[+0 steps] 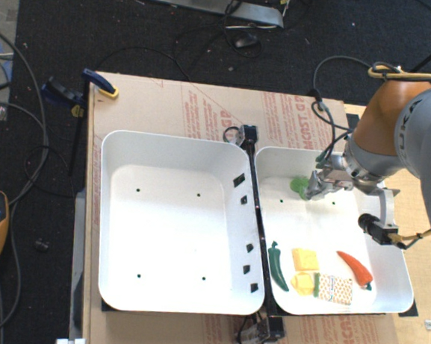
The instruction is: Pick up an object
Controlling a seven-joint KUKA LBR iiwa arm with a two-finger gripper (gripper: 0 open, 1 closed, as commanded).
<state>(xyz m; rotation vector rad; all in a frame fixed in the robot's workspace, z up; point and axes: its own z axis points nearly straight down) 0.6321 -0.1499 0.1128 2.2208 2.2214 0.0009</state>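
Hovering low over the right bin, the gripper sits at that bin's far end with a small green thing touching it on the side toward the left bin; whether it grips it I cannot tell. At the right bin's near end lie one green pepper, one red pepper, two yellow blocks and one patterned piece.

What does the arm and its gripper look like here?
The arm is grey with a rounded orange band above the wrist. A yellowish cable loops over the orange part. The gripper is a small grey metal piece, and a black fitting with a cable hangs beside it.
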